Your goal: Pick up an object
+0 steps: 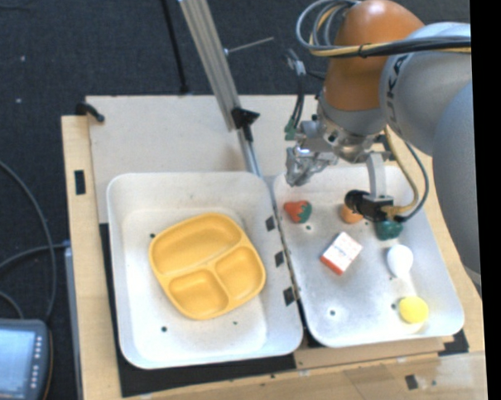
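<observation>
your grey metal gripper [300, 170] hangs just beyond the small red-and-green strawberry-like toy [297, 210]; finger state perhaps closed, you can't tell.

The floor [78, 45] is dark carpet. A light wooden bench [160, 133] sits on it. Black cables [27, 213] curl by the bench's left edge.

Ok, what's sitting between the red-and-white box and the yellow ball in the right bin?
Nothing: in the camera view, the stretch from the red-and-white box to the yellow ball is bare bin floor. The white egg-shaped object lies off to the side.
</observation>
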